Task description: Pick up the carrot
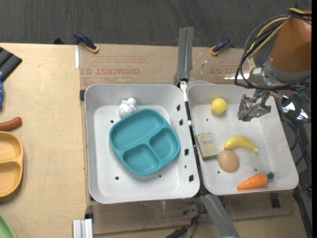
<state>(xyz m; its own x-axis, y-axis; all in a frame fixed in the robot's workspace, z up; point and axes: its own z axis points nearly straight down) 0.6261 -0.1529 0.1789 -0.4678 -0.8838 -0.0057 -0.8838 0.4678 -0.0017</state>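
Where the right bin [290, 155] comes nearest, the carrot [253, 181] lies by its front edge. Just behind it sits an egg [228, 160], with a sponge [206, 146] on its left and a banana [240, 144] behind it. Farther back is a lemon [219, 105]. Right of the lemon hangs the gripper [253, 109], well apart from the carrot, with nothing in it. I cannot tell how it is set.

Two white bins are carried by the surface [44, 83]: the left bin [99, 148] and, touching it on its right, the right bin [277, 177]. Left of the left bin, an orange tray [10, 165] and a sausage [10, 123] are seen.
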